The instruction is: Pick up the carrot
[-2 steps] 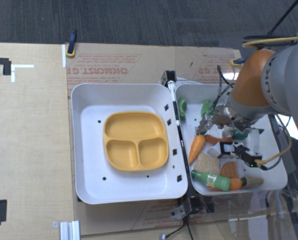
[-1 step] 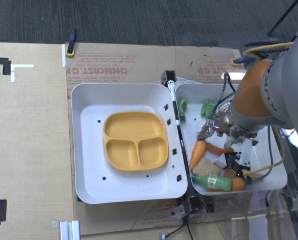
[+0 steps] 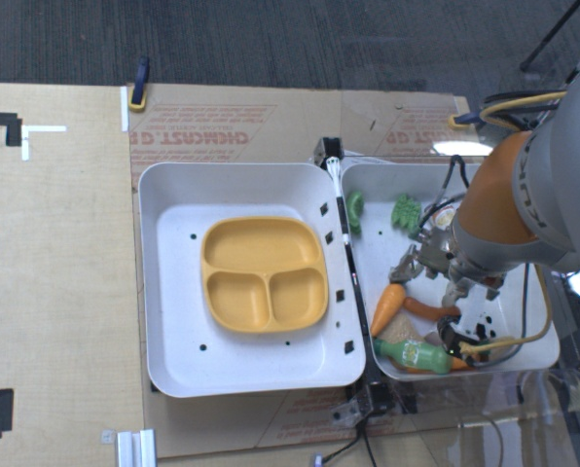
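Orange tapered carrot (image 3: 387, 306) w/ pale tip is lying tilted in the right white bin (image 3: 368, 224), near its left wall, above a green plastic bottle (image 3: 418, 357). Metal two-finger gripper (image 3: 408, 265) is hovering just above the carrot's upper end; can't tell its state.
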Available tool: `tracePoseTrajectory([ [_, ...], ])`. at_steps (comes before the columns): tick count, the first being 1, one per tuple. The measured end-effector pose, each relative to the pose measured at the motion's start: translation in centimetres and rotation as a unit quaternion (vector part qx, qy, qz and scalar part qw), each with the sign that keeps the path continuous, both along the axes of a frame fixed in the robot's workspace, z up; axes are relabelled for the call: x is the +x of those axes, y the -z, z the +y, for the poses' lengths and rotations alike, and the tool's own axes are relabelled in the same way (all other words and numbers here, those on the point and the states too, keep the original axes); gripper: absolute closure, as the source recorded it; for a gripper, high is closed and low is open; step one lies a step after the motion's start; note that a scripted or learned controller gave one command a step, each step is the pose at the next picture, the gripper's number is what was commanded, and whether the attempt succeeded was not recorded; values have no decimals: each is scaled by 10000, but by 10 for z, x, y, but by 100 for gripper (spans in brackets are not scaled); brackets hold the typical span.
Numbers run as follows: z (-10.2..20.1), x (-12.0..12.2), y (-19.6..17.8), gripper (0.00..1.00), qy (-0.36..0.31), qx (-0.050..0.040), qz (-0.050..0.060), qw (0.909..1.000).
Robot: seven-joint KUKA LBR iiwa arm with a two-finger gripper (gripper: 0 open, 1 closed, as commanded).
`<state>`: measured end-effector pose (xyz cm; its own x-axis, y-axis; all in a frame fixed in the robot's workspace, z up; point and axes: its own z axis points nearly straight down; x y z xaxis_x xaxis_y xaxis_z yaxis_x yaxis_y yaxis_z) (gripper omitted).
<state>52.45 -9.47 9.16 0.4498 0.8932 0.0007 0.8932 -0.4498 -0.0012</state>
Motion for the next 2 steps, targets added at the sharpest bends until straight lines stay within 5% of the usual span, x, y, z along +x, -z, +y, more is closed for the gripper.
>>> tracePoseTrajectory([
  [1,-1,-21,-2,0,1036,2,-44,9946],
  [2,-2,-35,-6,0,2723,-19,-188,9620],
])
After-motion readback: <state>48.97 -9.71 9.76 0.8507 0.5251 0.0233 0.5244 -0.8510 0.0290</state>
